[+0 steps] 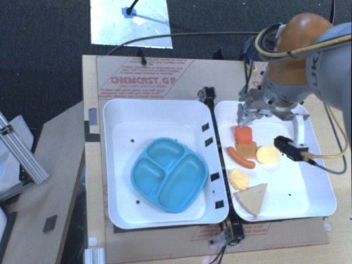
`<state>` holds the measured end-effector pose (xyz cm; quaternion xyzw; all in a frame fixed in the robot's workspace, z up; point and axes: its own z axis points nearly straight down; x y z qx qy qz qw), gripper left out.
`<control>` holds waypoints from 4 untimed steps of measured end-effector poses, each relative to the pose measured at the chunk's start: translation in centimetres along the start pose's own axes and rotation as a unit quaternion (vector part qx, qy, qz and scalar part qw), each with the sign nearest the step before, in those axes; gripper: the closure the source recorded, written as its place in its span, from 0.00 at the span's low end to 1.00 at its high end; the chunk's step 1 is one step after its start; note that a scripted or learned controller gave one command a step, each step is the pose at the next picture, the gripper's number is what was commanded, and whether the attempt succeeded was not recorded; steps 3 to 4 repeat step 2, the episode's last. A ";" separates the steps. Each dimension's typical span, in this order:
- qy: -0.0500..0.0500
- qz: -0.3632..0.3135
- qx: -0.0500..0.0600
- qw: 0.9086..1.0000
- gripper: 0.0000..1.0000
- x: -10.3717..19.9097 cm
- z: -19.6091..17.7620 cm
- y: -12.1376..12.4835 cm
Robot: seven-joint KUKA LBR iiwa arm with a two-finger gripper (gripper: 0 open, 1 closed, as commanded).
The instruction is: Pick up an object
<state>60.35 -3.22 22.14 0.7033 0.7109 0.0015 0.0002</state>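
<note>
1. Gripper (246,116) hangs low over the right bin (316,194), directly above the red block (243,133); finger state cannot be told.
2. Red block lies in that bin, touching the orange piece (247,149).
3. Blue tray (168,174) sits in the left bin (124,120).

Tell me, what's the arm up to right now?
Gripper low over right bin, just above red block. Nothing seen held. Sausage and orange piece crowd the block.
</note>
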 end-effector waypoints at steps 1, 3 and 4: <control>0.000 0.000 0.000 1.000 1.00 4.6 -0.8 -0.5; 0.000 0.000 0.001 1.000 1.00 9.2 0.1 -1.6; 0.000 0.000 0.001 1.000 1.00 9.2 0.1 -1.6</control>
